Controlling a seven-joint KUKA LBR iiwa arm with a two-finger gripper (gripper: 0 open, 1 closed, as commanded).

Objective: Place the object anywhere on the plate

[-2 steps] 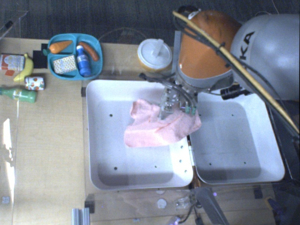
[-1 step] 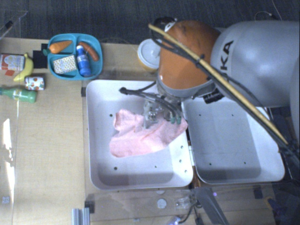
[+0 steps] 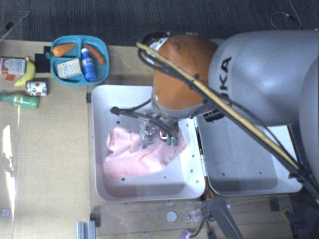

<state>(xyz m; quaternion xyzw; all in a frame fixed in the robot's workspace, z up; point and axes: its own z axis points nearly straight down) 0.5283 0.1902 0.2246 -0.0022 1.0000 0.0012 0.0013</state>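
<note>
Two shallow white bins side by side, smooth-walled: left bin (image 3: 149,184) with open floor along its near and left edges, right bin (image 3: 244,168) with broad open floor. Soft, crumpled pink cloth (image 3: 129,161) in the left bin, well apart from the glossy blue divided plate (image 3: 106,59) beyond its far rim. Gripper (image 3: 160,136) pointing down over the cloth's far edge; grip impossible to tell.

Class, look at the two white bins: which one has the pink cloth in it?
The left bin, under the gripper, holds the pink cloth; the right bin shows bare white floor.
</note>
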